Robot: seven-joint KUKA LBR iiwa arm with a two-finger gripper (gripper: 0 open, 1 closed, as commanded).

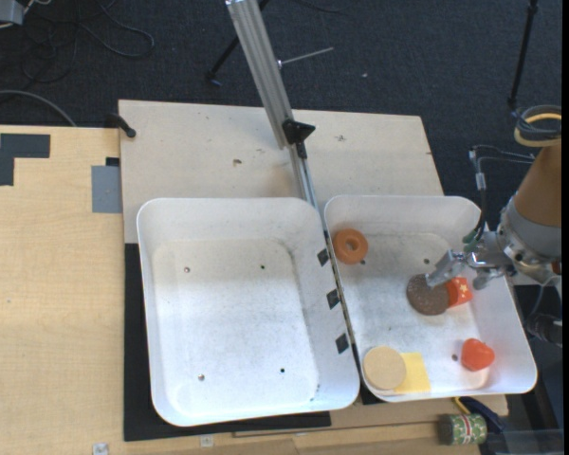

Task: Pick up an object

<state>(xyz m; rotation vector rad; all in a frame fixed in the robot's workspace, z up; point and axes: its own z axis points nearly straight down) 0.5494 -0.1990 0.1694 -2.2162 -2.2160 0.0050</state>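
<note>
Camera view, target: brown disc, dark and speckled, lying flat in the right bin, right of centre.
Red piece: small red-orange piece touching the disc's right edge, partly under the tool.
Gripper: gripper sits low over the disc's upper right edge and the red piece; arm reaches in from the right.
Grip state: cannot tell whether it is released or clenched; nothing is seen held.
Other contents, right bin: orange ring near the upper left wall; tan disc overlapping a yellow card at the near wall; red lump near the lower right corner.
Left bin: left bin shows bare floor with a few dark specks.
Advice for the step: my judgement is that the tool straddles two items; centre on one, preferably the red piece, since the flat disc offers little to pinch. Descend straight, close, lift slowly and confirm the item rises.
Hard to make out: contact between tool and items; the red piece's shape; the arm is cut off at the right.
Outside bins: green can on the bench's near edge.
</note>
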